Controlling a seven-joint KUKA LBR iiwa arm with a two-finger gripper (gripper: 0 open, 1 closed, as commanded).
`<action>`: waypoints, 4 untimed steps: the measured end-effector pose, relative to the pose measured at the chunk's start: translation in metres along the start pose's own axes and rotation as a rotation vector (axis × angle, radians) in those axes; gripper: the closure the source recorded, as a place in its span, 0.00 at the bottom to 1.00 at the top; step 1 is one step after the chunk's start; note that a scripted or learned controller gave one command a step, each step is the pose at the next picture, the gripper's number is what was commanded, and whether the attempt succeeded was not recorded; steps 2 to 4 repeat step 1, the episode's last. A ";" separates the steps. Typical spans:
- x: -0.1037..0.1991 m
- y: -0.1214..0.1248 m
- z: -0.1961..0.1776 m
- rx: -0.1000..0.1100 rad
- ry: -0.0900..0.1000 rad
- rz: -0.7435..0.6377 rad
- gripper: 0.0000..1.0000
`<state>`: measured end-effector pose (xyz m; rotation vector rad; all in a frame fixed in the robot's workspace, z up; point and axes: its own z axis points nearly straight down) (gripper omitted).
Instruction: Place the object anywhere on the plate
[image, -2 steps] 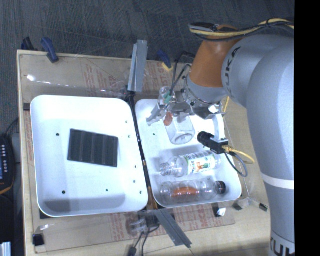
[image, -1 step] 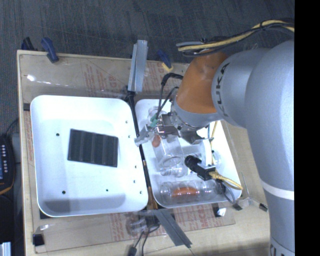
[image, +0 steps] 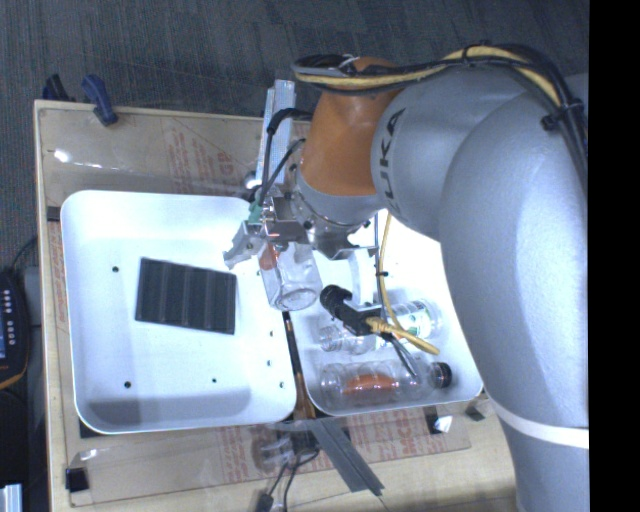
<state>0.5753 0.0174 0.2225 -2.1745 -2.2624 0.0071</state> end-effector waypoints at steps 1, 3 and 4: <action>0.000 0.000 0.000 0.000 0.000 0.001 0.00; 0.000 0.000 0.000 0.000 0.000 0.001 0.00; 0.000 0.000 0.000 0.000 0.000 0.001 0.00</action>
